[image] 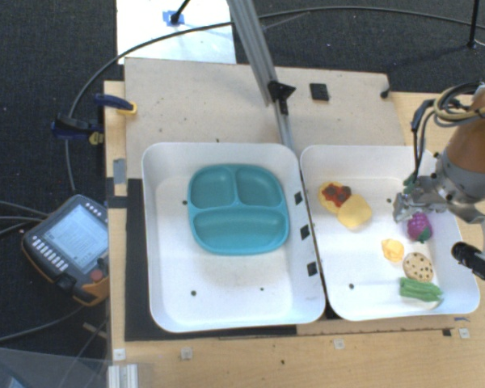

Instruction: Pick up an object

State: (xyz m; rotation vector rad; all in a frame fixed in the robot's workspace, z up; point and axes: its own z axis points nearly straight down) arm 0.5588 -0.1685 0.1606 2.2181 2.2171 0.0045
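So the arm comes in from the right and its gripper [411,207] sits low over the right bin [364,297], near that bin's right side. The thing closest to it is a small purple toy [419,227], maybe a bunch of grapes, though it's too small and blurry to be sure. That purple piece lies just below and a touch right of the jaws as the camera sees it, practically touching the metal, but not visibly between them. Whether the jaws are wide or narrow, honestly can't tell, the wrist hides that. The toy looks roughly round, a bit taller than wide, so there's no real long axis to line up with. Other options are farther off: a yellow piece [355,212] and a red-topped piece [335,194] to the left, a small yellow one [393,250], a cookie [418,267] and a green bean thing [421,291] lower down. The teal divided plate [238,210] sits in the left bin [170,297], well apart. Best guess: a short nudge toward the purple toy is what the pick needs.
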